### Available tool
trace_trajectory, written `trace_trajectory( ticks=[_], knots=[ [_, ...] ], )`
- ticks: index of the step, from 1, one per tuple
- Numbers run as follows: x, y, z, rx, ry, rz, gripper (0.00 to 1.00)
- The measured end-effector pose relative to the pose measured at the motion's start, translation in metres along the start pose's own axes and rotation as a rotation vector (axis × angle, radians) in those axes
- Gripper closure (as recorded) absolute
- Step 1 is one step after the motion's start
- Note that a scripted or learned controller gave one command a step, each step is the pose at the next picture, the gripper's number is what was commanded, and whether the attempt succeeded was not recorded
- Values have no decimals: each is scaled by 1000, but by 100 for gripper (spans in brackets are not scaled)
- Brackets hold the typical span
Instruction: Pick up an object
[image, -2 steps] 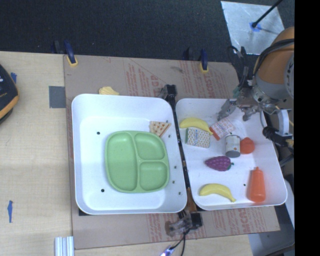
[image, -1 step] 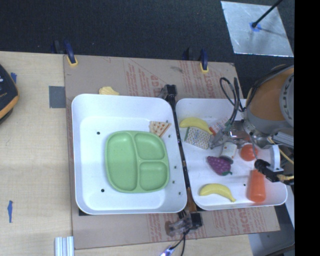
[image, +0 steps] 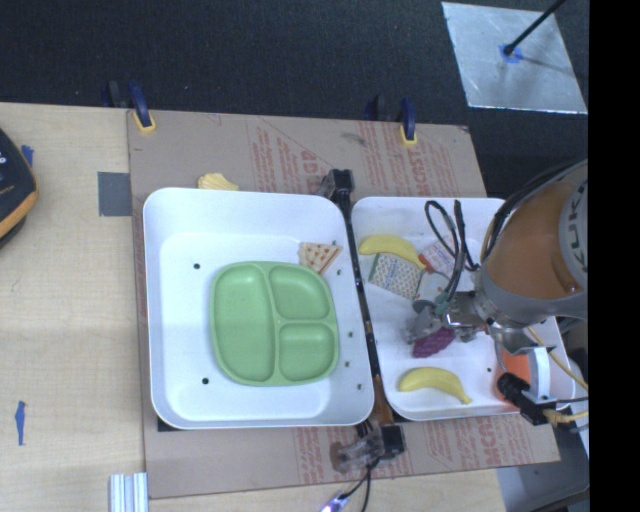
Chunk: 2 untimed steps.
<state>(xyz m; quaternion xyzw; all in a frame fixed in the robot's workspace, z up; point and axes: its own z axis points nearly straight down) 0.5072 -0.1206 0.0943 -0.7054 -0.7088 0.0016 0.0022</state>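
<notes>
- You have the arm (image: 535, 250) reaching in from the right, wrist down low over the right bin (image: 470, 405), which is where the loose pickable items lie
- The gripper (image: 428, 325) sits down among them, just beside or touching a purple object (image: 433, 344); from this slant you cannot tell whether the fingers are spread, pinched, or closed on anything
- Judged by position, the purple piece is the likely target: it lies directly under the tool, mid-bin
- Two bananas flank it: one yellow banana (image: 391, 246) near the bin's far wall, another banana (image: 434, 381) near the front wall, both apart from the gripper
- A patterned packet (image: 395, 274) lies between the far banana and the tool
- Left bin (image: 170, 300) carries a green divided plate (image: 273, 321) flat in its middle, with a cracker-like wedge (image: 319, 256) just beyond the plate's far edge
- A small yellow item (image: 216, 182) rests outside the bins on the cardboard, out of play
- Nothing is seen lifted; the pick reads as not yet done
</notes>
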Motion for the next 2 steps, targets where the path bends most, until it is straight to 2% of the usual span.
trace_trajectory(
  ticks=[1,2],
  knots=[
    [-1,0,-10,1,-1,-3,100],
    [54,34,-98,-3,0,0,100]
  ],
)
